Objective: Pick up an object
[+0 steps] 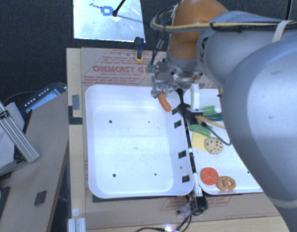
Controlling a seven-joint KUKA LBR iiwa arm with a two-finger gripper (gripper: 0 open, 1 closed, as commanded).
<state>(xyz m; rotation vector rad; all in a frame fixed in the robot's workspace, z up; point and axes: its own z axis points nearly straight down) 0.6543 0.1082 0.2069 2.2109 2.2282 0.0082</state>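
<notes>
My gripper (161, 92) hangs over the far right corner of the left white bin (97, 144), under the orange band of the arm. A small orange carrot-shaped piece (164, 102) sticks out downward between its fingers, lifted off the bin floor. The gripper is shut on this piece. The arm's grey bulk hides much of the right bin (235, 190).
The right bin holds green pieces (211, 112), a yellow wedge (199, 140), a brown cookie (214, 146), a red disc (209, 175) and a pretzel (226, 182). A black divider strip (186, 144) runs between the bins. A yellow-and-blue clamp (139, 50) sits at the far edge.
</notes>
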